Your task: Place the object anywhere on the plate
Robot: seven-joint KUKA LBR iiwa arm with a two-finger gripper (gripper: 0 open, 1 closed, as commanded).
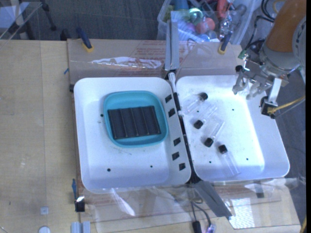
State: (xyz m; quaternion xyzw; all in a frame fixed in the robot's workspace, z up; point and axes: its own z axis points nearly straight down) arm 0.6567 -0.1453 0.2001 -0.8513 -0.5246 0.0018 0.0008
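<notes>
Black cabling and a grey bracket (214,203) lie at the bench's near edge, below the seam between the two bins. Gripper (249,87): two-finger metal unit on the grey arm with orange band (287,23), poised over the far right corner of the right shallow white bin (272,149); its two fingers hang spread apart with nothing between them. Below and to the left of it, several clear plastic vials with black caps lie scattered on the bin floor, one (198,100) near the far wall, others (214,130) (227,158) mid-bin and nearer; clear bodies are hard to trace against white. Target: teal rounded-square plate with a dark ribbed insert (135,119), centred in the left shallow white bin (87,130), well apart from the vials. Judgement: the pick is not yet made. Best choice seems the far vial, closest to the fingers; align fingers across its body, not the cap, descend fully, then lift clear of the centre divider (176,125) before crossing.
</notes>
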